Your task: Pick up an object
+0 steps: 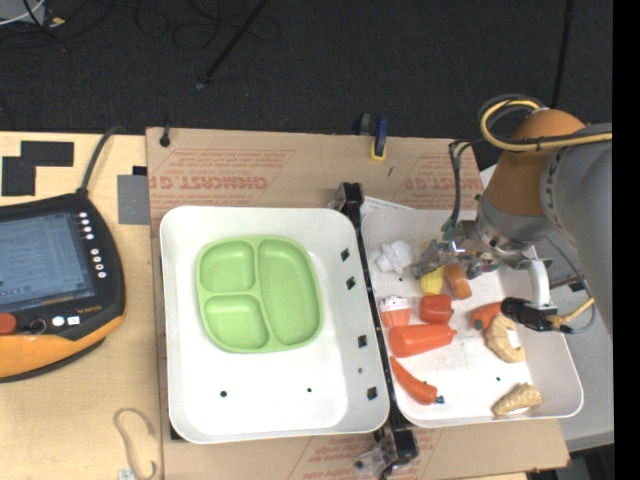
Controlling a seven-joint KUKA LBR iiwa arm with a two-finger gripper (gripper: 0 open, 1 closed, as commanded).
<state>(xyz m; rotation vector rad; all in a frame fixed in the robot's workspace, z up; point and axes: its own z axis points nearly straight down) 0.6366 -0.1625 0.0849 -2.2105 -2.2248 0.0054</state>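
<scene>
While the arm (560,178) hangs over the right bin (560,388), gripper (447,259) state unreadable, the toy food beneath looks light, stiff, slick: carrot (420,340) grips mid-body, yellow piece (431,283) may slip.

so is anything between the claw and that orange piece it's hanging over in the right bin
Nothing visible separates them: the claw sits right over the small orange piece. But things crowd it: a yellow piece at its left, a red block just below, and crumpled white paper farther left.
</scene>
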